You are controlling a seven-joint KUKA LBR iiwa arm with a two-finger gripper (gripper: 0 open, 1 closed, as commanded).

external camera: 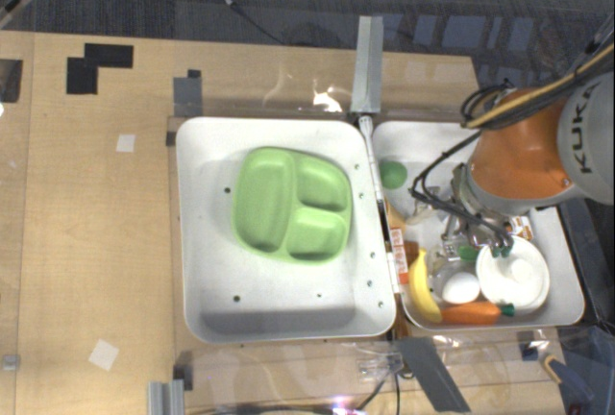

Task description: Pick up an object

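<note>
The right bin (569,300) holds a yellow banana (421,286) along its left side, an orange carrot (473,313) at the front, a white egg-shaped object (461,288), a white cup or bowl (514,275) and a small green ball (392,174) near the back left. My gripper (467,248) hangs down into this bin below the orange band (519,163), just above the white egg and next to a small green item (468,253). Cables and the wrist hide the fingers.
The left bin (207,307) carries a light green divided plate (290,203). A metal post (366,67) rises behind the divider between the bins. Black cables (437,202) loop off the wrist over the right bin.
</note>
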